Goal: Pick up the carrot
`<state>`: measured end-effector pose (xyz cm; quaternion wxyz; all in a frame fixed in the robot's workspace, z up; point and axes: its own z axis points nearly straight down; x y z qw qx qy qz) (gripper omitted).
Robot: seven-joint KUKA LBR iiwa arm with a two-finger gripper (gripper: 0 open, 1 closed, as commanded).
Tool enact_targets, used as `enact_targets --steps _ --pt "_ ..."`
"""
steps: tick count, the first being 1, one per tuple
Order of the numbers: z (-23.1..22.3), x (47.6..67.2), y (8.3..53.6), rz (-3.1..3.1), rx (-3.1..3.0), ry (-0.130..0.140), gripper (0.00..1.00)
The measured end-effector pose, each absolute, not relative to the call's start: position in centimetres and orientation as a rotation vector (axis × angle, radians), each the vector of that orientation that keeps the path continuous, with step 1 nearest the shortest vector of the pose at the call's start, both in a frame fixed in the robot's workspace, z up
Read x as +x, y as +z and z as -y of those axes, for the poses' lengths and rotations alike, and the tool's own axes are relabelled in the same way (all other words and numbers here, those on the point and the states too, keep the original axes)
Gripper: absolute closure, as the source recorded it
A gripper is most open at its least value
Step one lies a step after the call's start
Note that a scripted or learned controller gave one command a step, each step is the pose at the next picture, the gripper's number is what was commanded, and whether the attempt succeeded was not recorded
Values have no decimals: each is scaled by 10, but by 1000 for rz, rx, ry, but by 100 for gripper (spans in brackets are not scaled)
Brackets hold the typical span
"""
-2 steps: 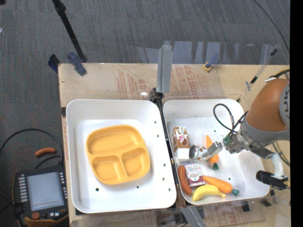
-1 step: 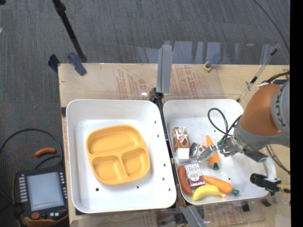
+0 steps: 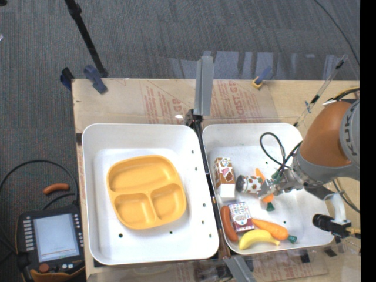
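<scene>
Camera view has the grey arm with its orange band (image 3: 329, 137) reaching in from the right over the right-hand shallow white bin (image 3: 235, 135) on the worktop. The tool (image 3: 273, 187) sits low near the bin's middle, next to a small white spotted cup (image 3: 251, 184) and a little orange-and-green bit (image 3: 269, 204). Can't tell if the tool is released or clenched from here, it's too small and cluttered.

The long orange toy carrot with the green tip (image 3: 272, 228) lies near the bin's front edge, just above the yellow plastic banana (image 3: 258, 239) and beside a small red-and-white box (image 3: 239, 215). It's apart from the tool, nothing gripping it.

So I'd say it's in the approach step. Next move probably needs the tool shifted toward the front of the bin and lined up across the carrot, without catching the banana.

The left white bin (image 3: 94, 157) holds a yellow divided plastic tray (image 3: 147, 191).
</scene>
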<state>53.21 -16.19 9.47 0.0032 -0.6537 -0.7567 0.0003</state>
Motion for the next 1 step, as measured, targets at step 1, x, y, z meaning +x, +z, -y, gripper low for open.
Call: enact_targets --steps 1 --pt "119 553 192 2369 -2060 2 100"
